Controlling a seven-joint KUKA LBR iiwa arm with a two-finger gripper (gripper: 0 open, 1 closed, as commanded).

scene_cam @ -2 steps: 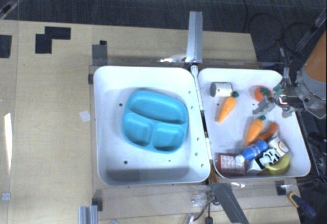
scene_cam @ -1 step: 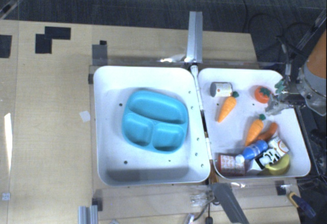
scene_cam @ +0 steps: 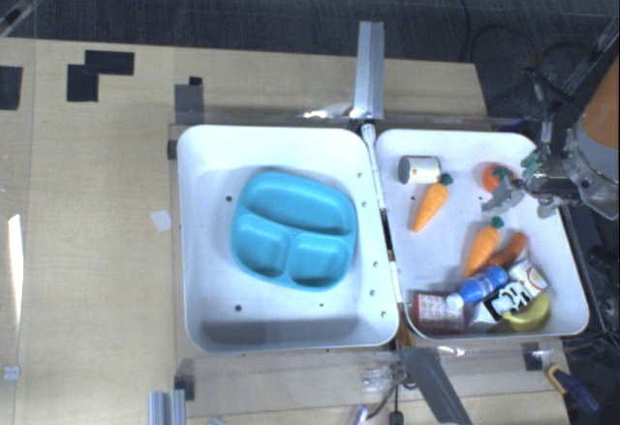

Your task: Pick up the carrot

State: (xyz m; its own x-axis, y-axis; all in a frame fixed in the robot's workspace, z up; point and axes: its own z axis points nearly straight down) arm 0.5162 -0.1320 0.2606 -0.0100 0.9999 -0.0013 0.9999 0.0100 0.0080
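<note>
Carrots are the risk here: the right bin [scene_cam: 581,302] holds 2 of them. 1 carrot [scene_cam: 429,204] lies alone in the bin's upper left, green top pointing up-right, just below a small white can [scene_cam: 418,169]. A second carrot [scene_cam: 482,247] lies lower, at mid-bin, pressed against a reddish piece [scene_cam: 511,247] and close above a blue-capped bottle [scene_cam: 481,286], a black-and-white pack [scene_cam: 513,294] and a banana [scene_cam: 528,314].

Going for the crowded carrot could likely snag a neighbour or make the fingers slip off its taper. The lone carrot looks the safer target, though its smooth, narrowing body may roll or squirt out if pinched near the tip. A red and green item [scene_cam: 496,177] sits right beside the gripper and could be bumped on the way down.

At the frame's right edge, the gripper [scene_cam: 544,183] hangs over the bin's upper right rim, well apart from both carrots. Whether its pincer is spread or pressed together cannot be told; nothing shows between its tips.

A blue tray [scene_cam: 294,227] fills the left bin [scene_cam: 199,220].
</note>
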